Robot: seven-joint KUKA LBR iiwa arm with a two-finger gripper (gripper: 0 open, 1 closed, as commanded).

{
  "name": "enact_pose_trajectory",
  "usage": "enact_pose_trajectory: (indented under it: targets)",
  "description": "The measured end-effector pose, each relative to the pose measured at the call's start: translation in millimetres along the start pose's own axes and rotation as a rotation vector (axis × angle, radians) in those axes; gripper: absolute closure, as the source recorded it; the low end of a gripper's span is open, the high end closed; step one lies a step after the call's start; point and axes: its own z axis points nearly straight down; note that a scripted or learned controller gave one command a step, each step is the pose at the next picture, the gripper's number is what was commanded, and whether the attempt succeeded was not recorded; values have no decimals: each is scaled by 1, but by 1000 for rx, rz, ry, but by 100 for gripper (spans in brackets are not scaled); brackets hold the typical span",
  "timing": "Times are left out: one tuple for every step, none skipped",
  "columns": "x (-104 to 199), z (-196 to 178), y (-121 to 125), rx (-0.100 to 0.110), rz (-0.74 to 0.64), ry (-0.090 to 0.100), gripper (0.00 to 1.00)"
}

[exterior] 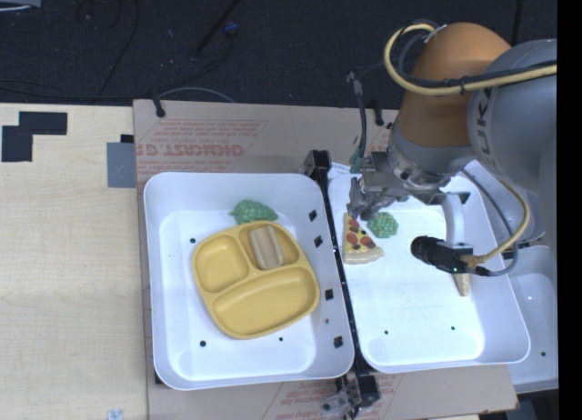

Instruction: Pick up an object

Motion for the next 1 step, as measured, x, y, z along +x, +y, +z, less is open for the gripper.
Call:
enact_pose_trajectory:
  targets:
    - [50,-4,5,0,0,-1,100]
